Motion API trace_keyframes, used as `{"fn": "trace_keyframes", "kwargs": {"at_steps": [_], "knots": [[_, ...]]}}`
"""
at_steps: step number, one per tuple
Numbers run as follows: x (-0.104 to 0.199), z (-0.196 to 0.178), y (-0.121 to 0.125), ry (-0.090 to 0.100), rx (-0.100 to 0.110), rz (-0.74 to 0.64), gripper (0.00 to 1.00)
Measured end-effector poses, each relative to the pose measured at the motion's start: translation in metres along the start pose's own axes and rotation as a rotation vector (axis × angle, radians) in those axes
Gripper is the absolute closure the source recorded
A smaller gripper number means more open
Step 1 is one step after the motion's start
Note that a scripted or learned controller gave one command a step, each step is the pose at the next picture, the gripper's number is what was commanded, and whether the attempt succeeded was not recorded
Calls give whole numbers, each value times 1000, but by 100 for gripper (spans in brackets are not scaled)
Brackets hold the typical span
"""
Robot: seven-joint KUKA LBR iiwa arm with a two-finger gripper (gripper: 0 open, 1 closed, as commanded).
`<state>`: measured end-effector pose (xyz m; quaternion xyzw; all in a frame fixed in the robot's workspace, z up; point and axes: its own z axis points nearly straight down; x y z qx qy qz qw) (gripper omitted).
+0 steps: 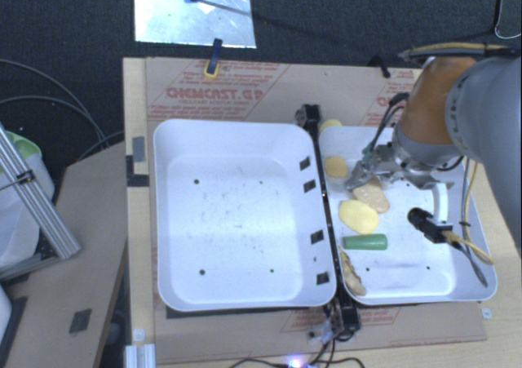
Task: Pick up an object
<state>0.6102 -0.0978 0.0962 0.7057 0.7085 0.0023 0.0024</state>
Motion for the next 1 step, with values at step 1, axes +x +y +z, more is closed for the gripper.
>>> {"fn": "trace_keyframes", "kwargs": {"at_steps": [1], "knots": [[89,-94,-38,4,1,-7,100]]}}
